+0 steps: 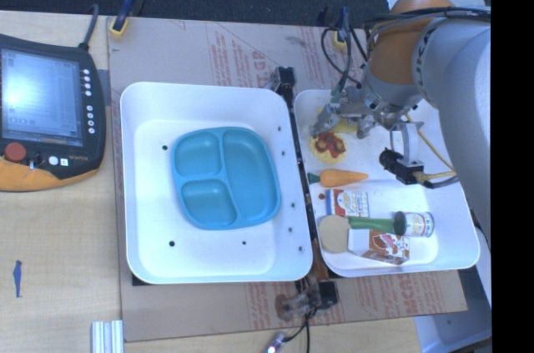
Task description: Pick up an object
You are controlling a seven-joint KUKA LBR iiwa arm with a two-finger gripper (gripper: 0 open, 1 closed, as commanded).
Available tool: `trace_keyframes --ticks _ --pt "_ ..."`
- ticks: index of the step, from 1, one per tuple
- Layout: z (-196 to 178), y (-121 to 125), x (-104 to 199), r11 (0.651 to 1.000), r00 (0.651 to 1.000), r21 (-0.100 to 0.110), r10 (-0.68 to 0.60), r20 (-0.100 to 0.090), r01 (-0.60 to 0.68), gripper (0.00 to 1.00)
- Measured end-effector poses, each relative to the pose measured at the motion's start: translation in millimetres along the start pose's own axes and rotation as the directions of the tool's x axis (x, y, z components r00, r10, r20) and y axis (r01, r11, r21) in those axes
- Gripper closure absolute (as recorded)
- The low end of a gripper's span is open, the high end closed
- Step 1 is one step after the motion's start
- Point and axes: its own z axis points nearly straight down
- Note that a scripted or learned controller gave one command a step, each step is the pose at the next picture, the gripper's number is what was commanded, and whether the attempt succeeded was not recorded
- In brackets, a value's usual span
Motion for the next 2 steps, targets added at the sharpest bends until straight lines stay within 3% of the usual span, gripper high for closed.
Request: trace_keyframes --ticks 2 --pt "0.0 0.0 -1.0 1.0 1.0 0.0 0.001 0.0 -0.001 0.0"
